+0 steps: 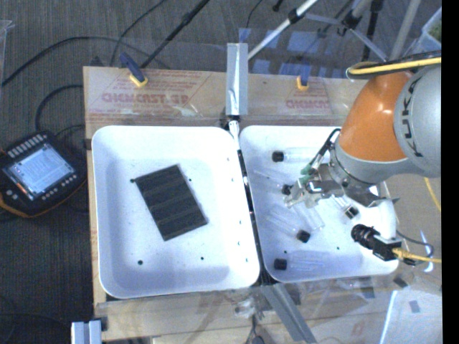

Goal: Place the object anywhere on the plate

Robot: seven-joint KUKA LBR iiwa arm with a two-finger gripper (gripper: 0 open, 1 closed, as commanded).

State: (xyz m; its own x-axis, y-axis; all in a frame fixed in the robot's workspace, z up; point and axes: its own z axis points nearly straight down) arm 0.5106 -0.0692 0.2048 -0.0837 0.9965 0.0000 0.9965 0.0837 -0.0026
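Note:
A dark ribbed rectangular plate (171, 202) lies tilted in the middle of the left white bin (115, 264). In the right bin (373, 260) lie several small black objects, one at the back (277, 156), one near the front (303, 236) and one by the front wall (280, 264). My gripper (301, 193) hangs low over the middle of the right bin, next to another small black piece (287, 189). The orange-banded wrist (376, 120) hides the bin's back right part. I see nothing clearly held.
Clear plastic tubes (285, 224) lie scattered on the right bin's floor. A ridge (246, 192) divides the two bins. A cable plug (364, 236) hangs off the wrist at the right. A teach pendant (37, 172) sits left of the bench.

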